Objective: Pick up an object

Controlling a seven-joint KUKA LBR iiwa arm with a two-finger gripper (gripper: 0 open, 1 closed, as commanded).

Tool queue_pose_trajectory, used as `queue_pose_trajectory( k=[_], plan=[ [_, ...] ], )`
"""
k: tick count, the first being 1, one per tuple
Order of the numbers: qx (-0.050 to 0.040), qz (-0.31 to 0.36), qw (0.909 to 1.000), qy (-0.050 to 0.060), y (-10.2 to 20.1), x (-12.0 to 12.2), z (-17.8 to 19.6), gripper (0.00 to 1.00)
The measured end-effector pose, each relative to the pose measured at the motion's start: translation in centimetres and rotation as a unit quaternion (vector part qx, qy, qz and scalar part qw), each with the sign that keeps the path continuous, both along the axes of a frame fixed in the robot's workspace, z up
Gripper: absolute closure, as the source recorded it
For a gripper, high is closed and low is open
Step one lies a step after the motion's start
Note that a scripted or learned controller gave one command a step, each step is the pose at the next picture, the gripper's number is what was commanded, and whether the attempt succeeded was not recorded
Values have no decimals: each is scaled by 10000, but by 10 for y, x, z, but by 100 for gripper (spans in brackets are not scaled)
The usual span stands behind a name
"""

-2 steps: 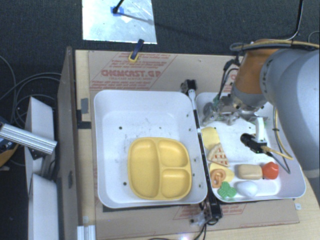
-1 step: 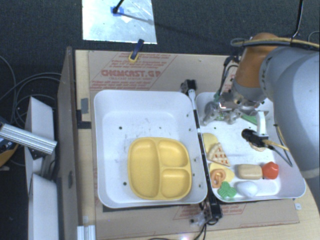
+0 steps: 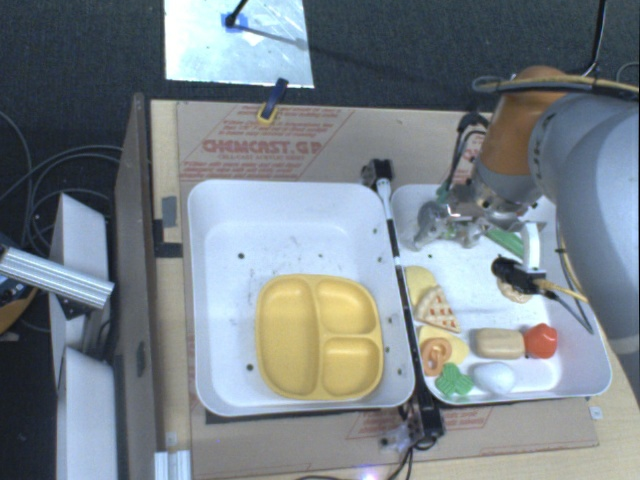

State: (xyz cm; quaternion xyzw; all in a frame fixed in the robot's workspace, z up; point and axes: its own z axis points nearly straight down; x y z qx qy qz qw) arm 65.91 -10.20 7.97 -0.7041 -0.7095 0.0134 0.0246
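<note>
bins (image 3: 300, 203) — glossy white plastic | divided plate (image 3: 318, 334) — matt yellow plastic | bench (image 3: 262, 140) — brown cardboard

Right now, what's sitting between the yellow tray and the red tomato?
In the camera view, between the yellow tray and the red tomato lie the bin walls, a waffle slice and a tan bread roll.

Brown bench (image 3: 260, 133) with two white bins (image 3: 215, 268) side by side.

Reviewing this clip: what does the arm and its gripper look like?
The arm is a bulky, rounded grey body with an orange band above the wrist. Thin cables run along the wrist. The gripper is a small metallic silver-grey assembly.
</note>
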Motion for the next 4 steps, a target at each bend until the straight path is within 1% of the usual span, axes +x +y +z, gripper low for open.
queue_pose_trajectory(
  k=[1,2,3,4],
  plan=[
    [-5,-6,10000,-11,-13,0,0,0],
    [-7,-8,10000,-14,-20,0,0,0],
    [-31,-5,10000,-21,-19,0,0,0],
    [-18,-5,10000,-18,-20,0,0,0]
  ],
)
